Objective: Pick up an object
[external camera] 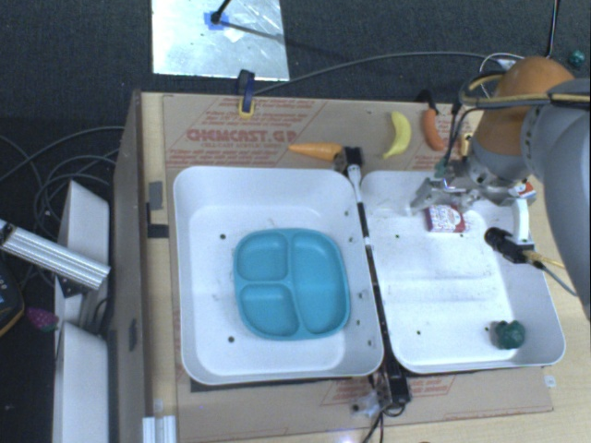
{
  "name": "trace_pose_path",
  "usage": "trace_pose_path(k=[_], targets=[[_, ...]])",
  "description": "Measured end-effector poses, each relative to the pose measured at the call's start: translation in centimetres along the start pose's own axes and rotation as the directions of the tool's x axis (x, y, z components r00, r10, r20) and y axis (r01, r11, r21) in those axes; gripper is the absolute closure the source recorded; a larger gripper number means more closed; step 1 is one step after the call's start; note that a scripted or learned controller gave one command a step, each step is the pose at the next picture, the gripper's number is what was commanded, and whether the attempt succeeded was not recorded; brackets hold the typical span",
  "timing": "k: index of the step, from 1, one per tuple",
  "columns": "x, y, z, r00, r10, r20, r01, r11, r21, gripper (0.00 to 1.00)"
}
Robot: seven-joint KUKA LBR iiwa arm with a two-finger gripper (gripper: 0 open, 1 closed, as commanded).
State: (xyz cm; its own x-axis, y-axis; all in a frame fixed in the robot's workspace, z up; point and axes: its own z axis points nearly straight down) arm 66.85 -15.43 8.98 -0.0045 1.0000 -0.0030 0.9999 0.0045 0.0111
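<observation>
Sitting nearest the camera, at five o'clock in the right bin (462, 340), is a small dark green object (507, 334). The left bin (212, 340) holds a blue divided plate (291, 281) at its centre. Farther back, at one o'clock in the right bin, the gripper (445, 195) hovers just over a small red-and-white packet (445, 219); whether it is wide or narrow cannot be told. Beyond the bins, on the surface (231, 127), lie a carrot (314, 151), banana (399, 135) and sausage (432, 129).

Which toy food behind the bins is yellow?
The banana, lying on the board behind the right bin. The carrot to its left and the sausage-like piece to its right are both orange.
</observation>
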Motion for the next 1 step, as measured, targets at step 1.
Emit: trace_pose_path(k=[1], targets=[[-0.13, 0.22, -1.31, 1.0, -0.004, 0.004, 0.004, 1.0, -0.008, 1.0]])
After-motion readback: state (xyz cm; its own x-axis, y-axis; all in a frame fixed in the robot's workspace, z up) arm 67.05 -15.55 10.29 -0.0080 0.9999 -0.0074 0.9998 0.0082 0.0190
